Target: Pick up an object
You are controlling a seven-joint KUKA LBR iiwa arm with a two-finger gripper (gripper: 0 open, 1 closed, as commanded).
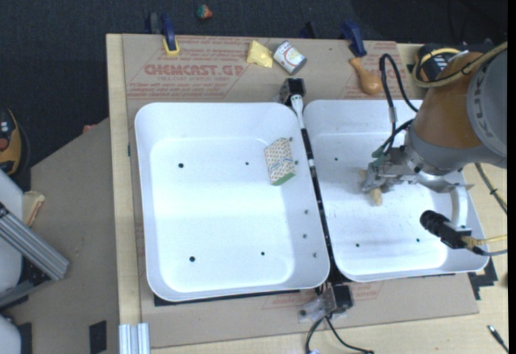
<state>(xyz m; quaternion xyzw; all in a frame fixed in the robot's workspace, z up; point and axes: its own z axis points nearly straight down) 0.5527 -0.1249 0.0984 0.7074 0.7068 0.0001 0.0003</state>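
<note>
The arm (463,114) runs off the right edge, so its upper links are cut away, and its bulk hides part of the right bin's (355,251) far right wall. The gripper (377,181) sits low in that bin; its fingers are too small and cluttered to read. A small tan thing (376,197) lies just under it, but whether it is touched or gripped cannot be told. The patterned packet (280,161) in the left bin (161,207) has markings too fine to make out. The print on the board (193,68) is partly blurred. A grey rail (32,243) is cut by the left edge.
</note>
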